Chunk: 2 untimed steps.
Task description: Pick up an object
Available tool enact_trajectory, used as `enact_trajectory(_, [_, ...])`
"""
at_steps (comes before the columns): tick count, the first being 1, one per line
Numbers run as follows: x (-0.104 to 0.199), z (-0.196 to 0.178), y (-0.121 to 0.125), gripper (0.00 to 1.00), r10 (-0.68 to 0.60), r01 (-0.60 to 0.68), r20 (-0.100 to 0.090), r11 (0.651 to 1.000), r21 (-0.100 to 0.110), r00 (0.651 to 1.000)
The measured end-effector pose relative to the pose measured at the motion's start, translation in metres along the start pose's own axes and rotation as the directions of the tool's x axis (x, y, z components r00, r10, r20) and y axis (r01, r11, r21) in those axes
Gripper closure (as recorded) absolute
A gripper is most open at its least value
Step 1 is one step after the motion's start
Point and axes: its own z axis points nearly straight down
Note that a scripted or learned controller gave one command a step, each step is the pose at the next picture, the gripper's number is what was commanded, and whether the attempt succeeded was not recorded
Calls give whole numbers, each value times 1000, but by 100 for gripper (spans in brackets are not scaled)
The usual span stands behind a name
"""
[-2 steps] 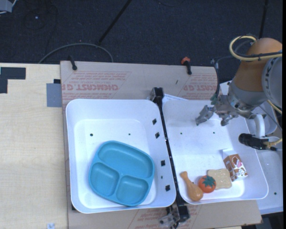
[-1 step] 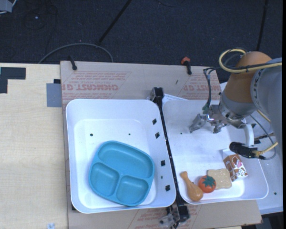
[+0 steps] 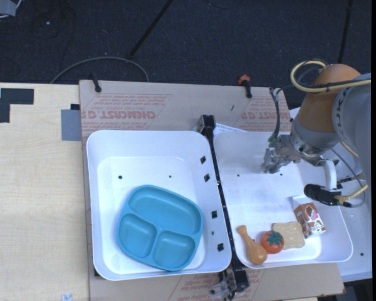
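**Tool over the right bin, nothing lifted yet**

Camera view: I see the arm [image 3: 326, 115] reaching in from the right, its tool [image 3: 277, 162] hanging over the upper part of the right bin [image 3: 250, 146]; at this slant and size I cannot tell how the tool is set, and I see nothing carried in it; the bare white floor lies under it. The candidate objects sit well apart from it, clustered at the bin's near edge; a tan drumstick-shaped toy [image 3: 252, 245] lies beside a small red tomato-like toy [image 3: 272, 242]; that one touches a slice of toy bread [image 3: 290, 234]; just to the right rests a brown-and-white packet [image 3: 310, 219]. In the left bin [image 3: 113, 146] a blue divided plate [image 3: 160, 227] lies flat, far from the arm; both bins sit on the tabletop [image 3: 31, 193].

My judgement: the pick is not yet begun in any visible sense; every object rests in place; what remains is to bring the tool down over one of the toys, grasp it and lift.
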Motion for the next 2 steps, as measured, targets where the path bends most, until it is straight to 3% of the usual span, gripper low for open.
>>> enact_trajectory(2, [3, -106, 10, 100, -5, 5, 2, 1000, -7, 1000])
